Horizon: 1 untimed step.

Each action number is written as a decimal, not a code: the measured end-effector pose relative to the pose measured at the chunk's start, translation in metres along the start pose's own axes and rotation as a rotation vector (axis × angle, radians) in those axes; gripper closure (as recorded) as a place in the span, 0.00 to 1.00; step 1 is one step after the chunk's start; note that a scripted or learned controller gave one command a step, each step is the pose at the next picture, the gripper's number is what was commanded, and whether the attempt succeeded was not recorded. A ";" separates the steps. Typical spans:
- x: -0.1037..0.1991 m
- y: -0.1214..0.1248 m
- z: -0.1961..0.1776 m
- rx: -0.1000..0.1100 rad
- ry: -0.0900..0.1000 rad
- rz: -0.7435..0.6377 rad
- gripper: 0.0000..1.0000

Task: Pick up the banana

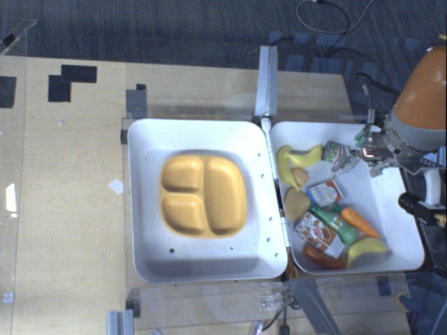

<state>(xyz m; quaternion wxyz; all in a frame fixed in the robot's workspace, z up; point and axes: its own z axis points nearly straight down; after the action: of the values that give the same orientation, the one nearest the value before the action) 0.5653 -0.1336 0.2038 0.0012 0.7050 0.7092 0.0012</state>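
**Arm over the right bin, banana at its left wall**

The bench (84, 187) carries two white bins. The left bin (147, 208) holds a yellow divided tray (204, 194). The right bin (405, 208) is crowded with toy food. The arm (426, 103) reaches over its upper right corner, and the gripper (368, 145) sits above the bin's upper part; whether its jaws are wide or narrow cannot be told. The banana (293, 160) lies in the upper left of the right bin, just beside a small can (335, 153). Lower down lie a carton (318, 232), a carrot (360, 220) and a red sausage (323, 257).
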 end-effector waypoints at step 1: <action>0.036 0.046 0.076 0.000 0.000 -0.109 0.00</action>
<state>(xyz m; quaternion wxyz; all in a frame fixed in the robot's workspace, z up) 0.6110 -0.0974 0.1278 0.0015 0.6652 0.7466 0.0012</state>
